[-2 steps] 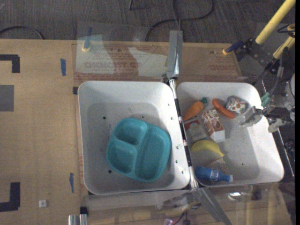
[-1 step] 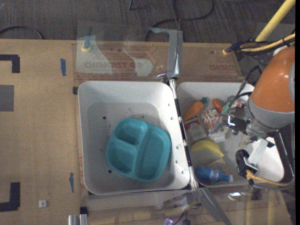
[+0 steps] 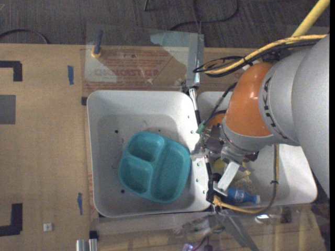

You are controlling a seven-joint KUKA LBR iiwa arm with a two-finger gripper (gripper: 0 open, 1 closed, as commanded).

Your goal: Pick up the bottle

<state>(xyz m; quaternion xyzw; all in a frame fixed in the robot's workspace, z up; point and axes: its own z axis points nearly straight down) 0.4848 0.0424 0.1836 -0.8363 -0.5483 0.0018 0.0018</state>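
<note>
The bottle (image 3: 241, 195) lies on its side in the right bin (image 3: 296, 178), just past the gripper (image 3: 220, 158) toward the front rim; whether the gripper is open or closed cannot be told. It looks light, thin-walled, smooth and apt to roll, so take it across the labelled middle

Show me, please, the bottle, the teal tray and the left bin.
bottle (image 3: 243, 196), camera view, on its blue part.
teal tray (image 3: 155, 166), camera view, on the ridge at its middle.
left bin (image 3: 141, 104), camera view, on its far wall.
</note>
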